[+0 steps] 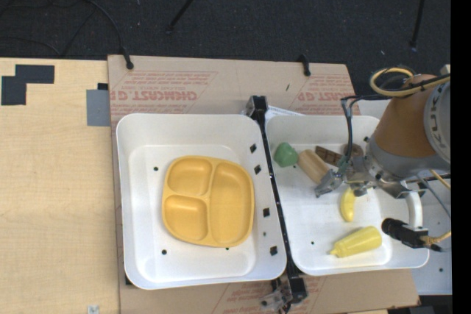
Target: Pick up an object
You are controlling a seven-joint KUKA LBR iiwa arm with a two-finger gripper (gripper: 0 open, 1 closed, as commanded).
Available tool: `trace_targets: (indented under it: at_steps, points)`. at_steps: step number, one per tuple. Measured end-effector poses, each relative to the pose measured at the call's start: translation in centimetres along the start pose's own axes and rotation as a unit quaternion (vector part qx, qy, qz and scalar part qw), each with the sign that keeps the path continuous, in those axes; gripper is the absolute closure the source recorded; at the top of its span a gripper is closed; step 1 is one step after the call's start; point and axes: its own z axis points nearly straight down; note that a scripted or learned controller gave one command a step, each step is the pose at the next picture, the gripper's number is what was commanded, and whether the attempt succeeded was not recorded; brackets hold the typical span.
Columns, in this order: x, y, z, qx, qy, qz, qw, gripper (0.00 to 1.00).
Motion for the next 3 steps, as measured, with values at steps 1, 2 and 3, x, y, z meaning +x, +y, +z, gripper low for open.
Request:
trace_targets:
  at_steps: [1,2,3]
  points:
    - [-0.1,0.1,-1.3,-0.001,0.0,0.001,1.0,1.0]
    - [0.2,0.5,-7.4,-0.002,0.0,-0.001,1.0,1.0]
    - [0.2,0.5,-12.7,-0.002,-0.001,-0.001,1.0,1.0]
